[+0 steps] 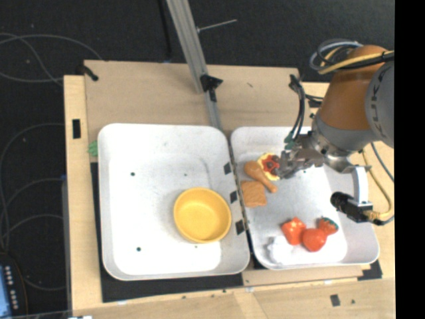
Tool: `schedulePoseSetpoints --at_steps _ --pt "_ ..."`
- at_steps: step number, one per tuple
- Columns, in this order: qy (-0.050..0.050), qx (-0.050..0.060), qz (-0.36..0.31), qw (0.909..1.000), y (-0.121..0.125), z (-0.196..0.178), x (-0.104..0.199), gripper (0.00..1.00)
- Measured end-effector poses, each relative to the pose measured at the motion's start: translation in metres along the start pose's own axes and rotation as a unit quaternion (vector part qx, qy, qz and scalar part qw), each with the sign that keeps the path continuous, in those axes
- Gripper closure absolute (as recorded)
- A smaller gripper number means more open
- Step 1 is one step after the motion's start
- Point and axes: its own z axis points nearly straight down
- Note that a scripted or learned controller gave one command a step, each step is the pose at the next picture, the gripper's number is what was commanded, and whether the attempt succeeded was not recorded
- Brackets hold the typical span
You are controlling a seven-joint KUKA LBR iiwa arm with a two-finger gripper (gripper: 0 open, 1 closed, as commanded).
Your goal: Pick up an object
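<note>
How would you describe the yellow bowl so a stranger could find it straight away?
Start at the left white bin of the two. The yellow bowl sits upright near that bin's right wall. It is round, open and plain yellow, unlike the brown and red food pieces in the neighbouring bin.

Two white bins (119,178), one yellow bowl (202,214), two brown food pieces (254,193), two red strawberry-like items (315,238), one red-yellow item (269,164)

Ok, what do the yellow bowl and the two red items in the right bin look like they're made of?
The yellow bowl looks like moulded plastic: uniform colour, smooth matte surface, soft rounded rim. The two red items look like toy strawberries, probably plastic or rubber, with an even saturated red and a green top on one; the picture is too coarse to tell which.
</note>
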Motion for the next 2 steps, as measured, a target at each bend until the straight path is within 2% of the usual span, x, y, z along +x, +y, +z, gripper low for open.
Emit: schedulePoseSetpoints --at_steps 2 --pt "0.0 0.002 0.001 1.0 0.007 0.01 0.1 1.0"
